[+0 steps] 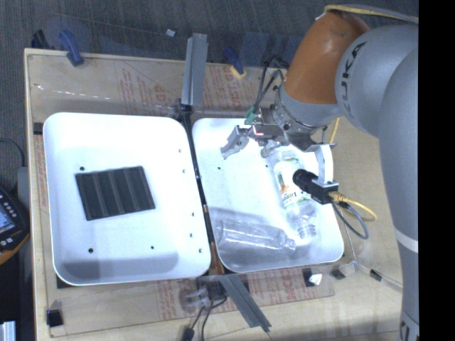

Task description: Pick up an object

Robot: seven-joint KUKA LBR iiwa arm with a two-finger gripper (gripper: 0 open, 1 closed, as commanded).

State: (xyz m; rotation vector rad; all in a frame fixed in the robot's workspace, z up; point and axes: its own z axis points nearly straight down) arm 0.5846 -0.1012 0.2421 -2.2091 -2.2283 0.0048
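Right now the gripper (pixel 238 142) hangs with its fingers apart and holding nothing over the right bin (pixel 226 190), well apart from the bottle (pixel 293 190) and clear cup (pixel 250 236), so closing there likely grabs air.

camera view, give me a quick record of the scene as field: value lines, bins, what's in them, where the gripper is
left bin: holds a dark ribbed panel, lying flat
right bin: holds two clear plastic bottles
bottle with label: along the right side, cap toward the front
second bottle: lying across the front of the bin
gripper: over the back of the right bin, nothing seen between its fingers
arm: reaches in from the right
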